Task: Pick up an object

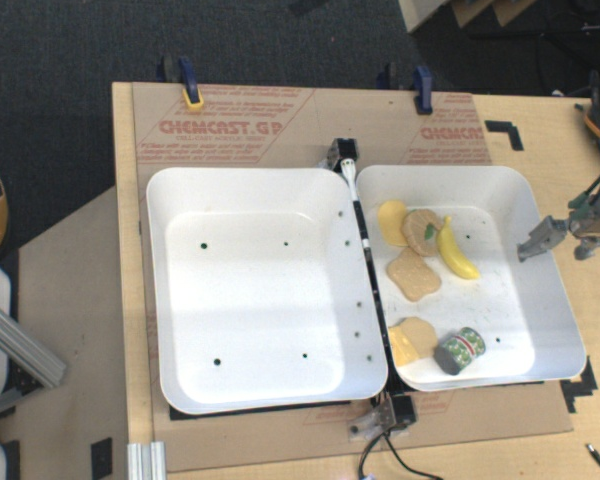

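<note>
— The claw [542,238], grey, hangs over the right rim of the right bin [555,298]; whether it is apart or together cannot be told, and nothing shows in it.

— And the nearest thing to lift?

— Likely the banana [455,251], inside that bin, left of the claw. Its long axis runs from the bin's far side toward the near side, slanting slightly right.

Grey metal gripper [552,236], slim dark linkage, teal-green fittings near wrist
</note>
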Tool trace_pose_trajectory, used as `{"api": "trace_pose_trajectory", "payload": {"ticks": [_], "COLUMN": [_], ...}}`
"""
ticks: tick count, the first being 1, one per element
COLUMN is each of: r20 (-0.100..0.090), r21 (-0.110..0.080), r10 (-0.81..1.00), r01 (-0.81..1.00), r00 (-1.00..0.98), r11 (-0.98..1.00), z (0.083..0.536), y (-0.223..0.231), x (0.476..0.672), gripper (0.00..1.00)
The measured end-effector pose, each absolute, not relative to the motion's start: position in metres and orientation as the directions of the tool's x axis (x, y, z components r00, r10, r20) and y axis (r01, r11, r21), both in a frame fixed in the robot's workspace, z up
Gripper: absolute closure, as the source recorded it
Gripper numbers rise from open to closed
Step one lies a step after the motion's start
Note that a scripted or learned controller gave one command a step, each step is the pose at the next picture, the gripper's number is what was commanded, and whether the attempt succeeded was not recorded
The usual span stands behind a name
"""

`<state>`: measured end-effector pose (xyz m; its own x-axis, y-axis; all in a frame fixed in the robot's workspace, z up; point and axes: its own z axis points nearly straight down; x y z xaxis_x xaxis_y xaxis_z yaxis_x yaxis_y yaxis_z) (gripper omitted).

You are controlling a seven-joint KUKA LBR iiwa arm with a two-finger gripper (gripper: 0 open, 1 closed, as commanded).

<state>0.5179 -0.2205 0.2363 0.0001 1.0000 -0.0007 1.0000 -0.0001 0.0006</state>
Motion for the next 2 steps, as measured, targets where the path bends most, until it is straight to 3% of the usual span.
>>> {"api": "trace_pose_trajectory", "payload": {"ticks": [1,2], "r20": [0.007,-0.002], "r21": [-0.015,0.009], "r10": [1.000,1.000], "r01": [1.000,1.000], "r00": [-0.001,-0.008], "r11": [0.001,0.008], "z": [0.090,0.085], "y": [-0.188,-0.153], "x": [0.504,0.612], "gripper": [0.00,0.00]}}
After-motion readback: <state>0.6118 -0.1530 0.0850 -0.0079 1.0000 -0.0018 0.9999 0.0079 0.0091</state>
